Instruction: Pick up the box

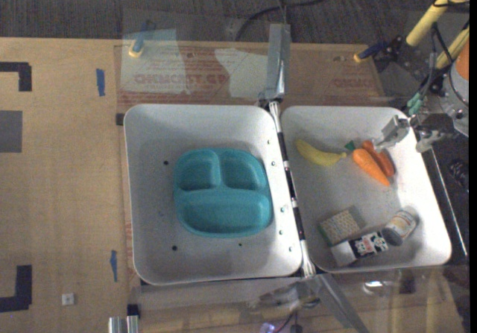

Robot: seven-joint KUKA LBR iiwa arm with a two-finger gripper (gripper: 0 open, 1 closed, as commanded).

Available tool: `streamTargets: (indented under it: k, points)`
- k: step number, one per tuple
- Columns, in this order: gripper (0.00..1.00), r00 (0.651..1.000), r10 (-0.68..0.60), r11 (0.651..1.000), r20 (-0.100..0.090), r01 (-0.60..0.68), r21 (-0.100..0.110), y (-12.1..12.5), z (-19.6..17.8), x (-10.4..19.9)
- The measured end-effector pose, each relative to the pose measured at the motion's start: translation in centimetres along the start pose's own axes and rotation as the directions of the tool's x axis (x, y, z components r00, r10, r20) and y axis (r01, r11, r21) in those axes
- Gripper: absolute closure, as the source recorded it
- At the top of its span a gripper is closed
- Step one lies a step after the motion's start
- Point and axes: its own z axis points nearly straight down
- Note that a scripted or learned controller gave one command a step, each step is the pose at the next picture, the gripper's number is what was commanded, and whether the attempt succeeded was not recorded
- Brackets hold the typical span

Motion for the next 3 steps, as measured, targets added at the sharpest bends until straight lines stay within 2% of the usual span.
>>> streamTargets:
  k: [1, 2, 3]
  points:
    - [0.0, 0.999, -0.044, 0.999, 0.0, 0.044, -0.001, 5.4, -0.2, 0.0]
    - [0.0, 0.997, -0.081, 0.997, -0.001, 0.081, 0.001, 1.2, 9.2, 6.9]
    - [0.0, 0.993, -0.116, 0.993, -0.002, 0.116, 0.003, -6.6, 9.7, 11.3]
